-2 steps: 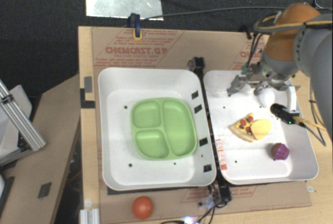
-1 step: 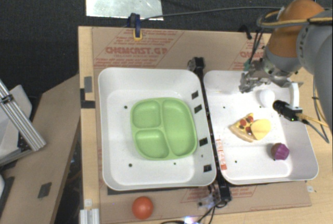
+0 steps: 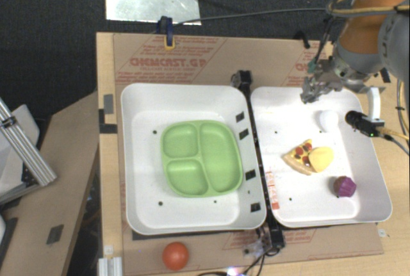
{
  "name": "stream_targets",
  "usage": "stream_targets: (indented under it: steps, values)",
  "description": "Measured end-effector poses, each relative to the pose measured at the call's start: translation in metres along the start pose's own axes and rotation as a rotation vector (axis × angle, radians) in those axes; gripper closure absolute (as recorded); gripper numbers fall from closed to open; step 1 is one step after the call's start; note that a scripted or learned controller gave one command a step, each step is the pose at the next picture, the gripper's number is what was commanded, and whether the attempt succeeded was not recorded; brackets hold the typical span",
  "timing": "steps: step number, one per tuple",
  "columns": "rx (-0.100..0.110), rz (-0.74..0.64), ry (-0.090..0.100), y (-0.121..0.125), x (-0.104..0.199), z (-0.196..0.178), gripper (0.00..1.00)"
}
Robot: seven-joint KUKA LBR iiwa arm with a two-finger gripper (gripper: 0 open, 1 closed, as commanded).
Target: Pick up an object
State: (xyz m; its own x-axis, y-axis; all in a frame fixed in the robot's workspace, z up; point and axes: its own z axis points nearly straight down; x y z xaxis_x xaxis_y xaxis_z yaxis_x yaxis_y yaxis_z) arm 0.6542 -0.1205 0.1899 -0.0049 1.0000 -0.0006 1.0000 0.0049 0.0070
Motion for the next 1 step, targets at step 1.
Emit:
stream_targets:
  steps: [1]
  values:
    - [-0.002,-0.001,-0.001,0.0064,-0.0004,-0.0647,1.0]
